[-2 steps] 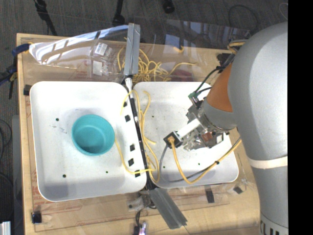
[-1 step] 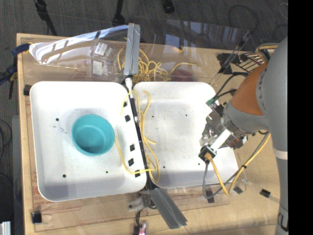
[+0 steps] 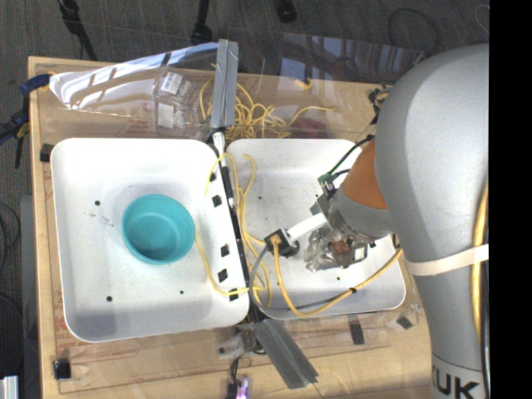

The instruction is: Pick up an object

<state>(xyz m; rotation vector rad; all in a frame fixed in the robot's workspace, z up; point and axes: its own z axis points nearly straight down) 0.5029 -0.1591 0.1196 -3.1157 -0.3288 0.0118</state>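
Wooden bench (image 3: 50, 322) fills your view, with dark carpet beyond it at the top. Nearest you, along the lower edge, a grey bracket (image 3: 283, 356) sits at the foot of the divider between the two bins. Just above it, the right bin (image 3: 274, 160) has the arm (image 3: 440, 165) reaching in from your right, its orange band tucked under the grey shell. The gripper (image 3: 332, 249) hangs low over the right bin's floor, near the middle and toward its right side; you cannot tell from this angle how its fingers stand, nor whether anything lies under it. Yellow cables (image 3: 241, 181) trail over the divider and loop along that bin's lower wall.

The one clear object is the teal bowl (image 3: 159, 228), upright in the left bin (image 3: 83, 173), a little left of that bin's centre. From the gripper it lies well apart, across the divider, straight toward your left. Being round, it offers no long axis, so my judgement is that any grasp would have to go for the rim.

Farther off, clear plastic sheet (image 3: 141, 90) and more yellow cord lie behind the bins.
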